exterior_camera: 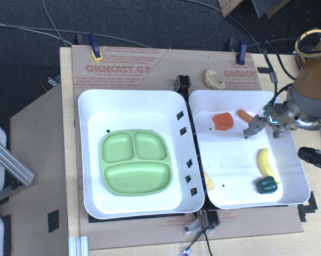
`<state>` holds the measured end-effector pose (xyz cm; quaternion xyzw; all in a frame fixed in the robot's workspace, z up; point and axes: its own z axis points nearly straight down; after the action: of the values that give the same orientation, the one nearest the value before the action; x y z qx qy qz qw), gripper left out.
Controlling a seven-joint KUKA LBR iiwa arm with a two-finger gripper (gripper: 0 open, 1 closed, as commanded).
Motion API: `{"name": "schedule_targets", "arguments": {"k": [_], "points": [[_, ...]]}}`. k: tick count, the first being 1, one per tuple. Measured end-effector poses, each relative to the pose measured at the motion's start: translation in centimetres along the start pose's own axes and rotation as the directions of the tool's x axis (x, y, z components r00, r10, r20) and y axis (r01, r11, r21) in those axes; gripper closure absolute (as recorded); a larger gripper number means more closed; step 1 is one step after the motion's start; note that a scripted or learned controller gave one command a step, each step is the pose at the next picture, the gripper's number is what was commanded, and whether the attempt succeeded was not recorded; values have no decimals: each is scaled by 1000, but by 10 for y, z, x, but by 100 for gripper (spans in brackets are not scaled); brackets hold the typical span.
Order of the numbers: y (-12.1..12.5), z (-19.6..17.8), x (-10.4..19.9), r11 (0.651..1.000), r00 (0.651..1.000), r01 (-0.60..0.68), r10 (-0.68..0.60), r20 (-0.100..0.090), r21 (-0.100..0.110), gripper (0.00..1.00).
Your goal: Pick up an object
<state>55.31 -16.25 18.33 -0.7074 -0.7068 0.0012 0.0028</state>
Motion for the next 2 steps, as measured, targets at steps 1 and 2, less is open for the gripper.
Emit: {"name": "schedule_targets", "arguments": {"k": [1,2], "points": [[5,61,-2,1000,1000,1,-1,0,0,0],[5,101,-1,1000,1000,1,-1,-1,0,0]]}}
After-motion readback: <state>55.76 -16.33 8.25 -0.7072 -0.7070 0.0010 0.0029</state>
